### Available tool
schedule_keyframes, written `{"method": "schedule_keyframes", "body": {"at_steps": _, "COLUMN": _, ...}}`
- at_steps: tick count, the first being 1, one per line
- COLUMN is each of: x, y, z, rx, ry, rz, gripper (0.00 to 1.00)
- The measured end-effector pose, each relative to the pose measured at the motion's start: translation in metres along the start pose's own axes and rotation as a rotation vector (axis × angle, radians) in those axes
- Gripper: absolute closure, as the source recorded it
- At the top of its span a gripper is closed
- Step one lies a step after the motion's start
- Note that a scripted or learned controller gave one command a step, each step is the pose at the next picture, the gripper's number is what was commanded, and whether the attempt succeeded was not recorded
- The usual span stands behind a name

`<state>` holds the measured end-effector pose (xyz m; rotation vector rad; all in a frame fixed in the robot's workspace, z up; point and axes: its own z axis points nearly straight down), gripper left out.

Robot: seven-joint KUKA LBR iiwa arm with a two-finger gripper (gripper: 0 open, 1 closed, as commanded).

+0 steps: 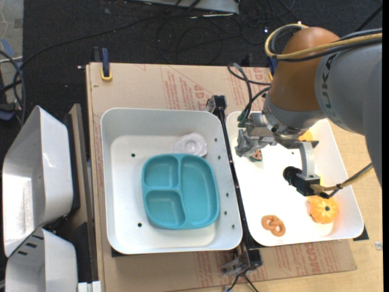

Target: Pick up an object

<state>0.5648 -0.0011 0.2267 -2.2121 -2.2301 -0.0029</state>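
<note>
1. The teal divided plate (180,191) lies in the left bin (109,163) on the table (152,81) and is taken as the landmark. Its broad, smooth, shallow form offers little to grip, so a try at it would probably slip.
2. A clear round lid (191,144) lies just behind the plate, touching or nearly touching its far rim. It looks thin and flat, and would likely be pushed along the bin floor instead of being lifted.
3. The pincer (248,143) hangs to the right of the plate and a little behind it, just past the wall between the bins, low over the right bin (267,187). Whether it is spread or pressed together cannot be told. That wall could be struck if the pincer drifts towards the plate.
4. A small reddish piece (258,156) lies just beside the pincer, on the side away from the plate. It is judged the likeliest target. It looks tiny and partly hidden, so it could be missed or knocked aside.
5. A brown pretzel (273,225) lies right of the plate, towards the front. It is flat, with open loops.
6. An orange pumpkin-like toy (322,210) sits farthest right of the plate. Being rounded, it could roll when nudged.
</note>
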Motion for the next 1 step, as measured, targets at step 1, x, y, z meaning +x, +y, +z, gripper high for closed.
{"method": "schedule_keyframes", "body": {"at_steps": 1, "x": 0.0496, "y": -0.0078, "z": -0.0099, "rx": 0.0, "ry": 0.0, "rz": 0.0, "gripper": 1.0}}
